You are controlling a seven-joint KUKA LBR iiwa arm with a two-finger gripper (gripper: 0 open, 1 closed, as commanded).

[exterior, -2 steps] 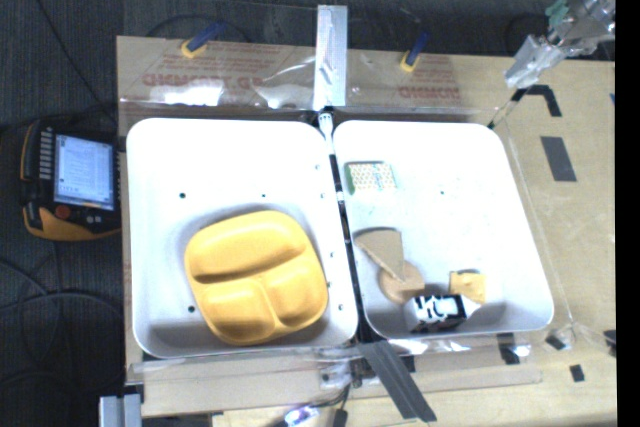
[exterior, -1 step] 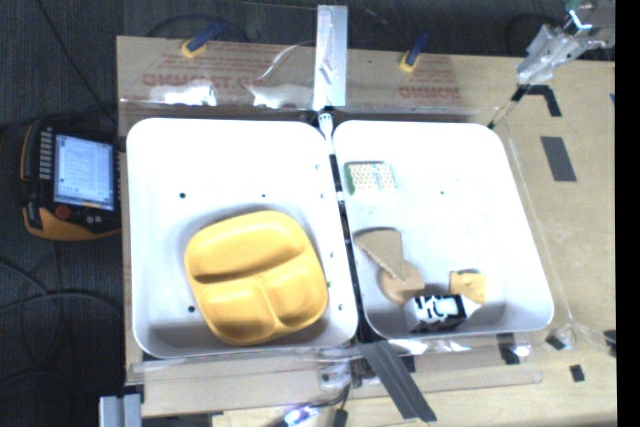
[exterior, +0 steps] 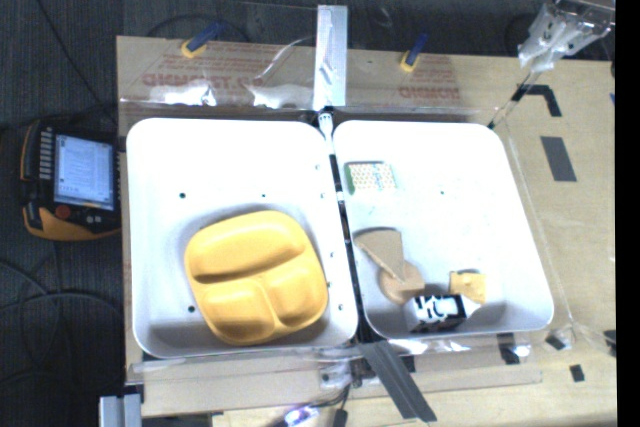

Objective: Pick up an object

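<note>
My gripper (exterior: 548, 40) hangs at the far right top of the camera view, above the bench and outside the right bin (exterior: 500, 165), with nothing visibly in it. In that bin lie a small green-and-white dotted packet (exterior: 370, 177), a tan wooden spoon-like piece (exterior: 388, 267), a black-and-white object (exterior: 437, 309) and a small yellow-tan block (exterior: 468, 286). A large yellow divided tray (exterior: 257, 273) rests in the left bin (exterior: 160, 165).
A handheld control pendant (exterior: 70, 180) sits on the floor left of the bench. Blue-and-yellow clamps (exterior: 203, 39) (exterior: 413, 56) hold the back edge. A metal divider post (exterior: 331, 55) stands behind the seam between the bins.
</note>
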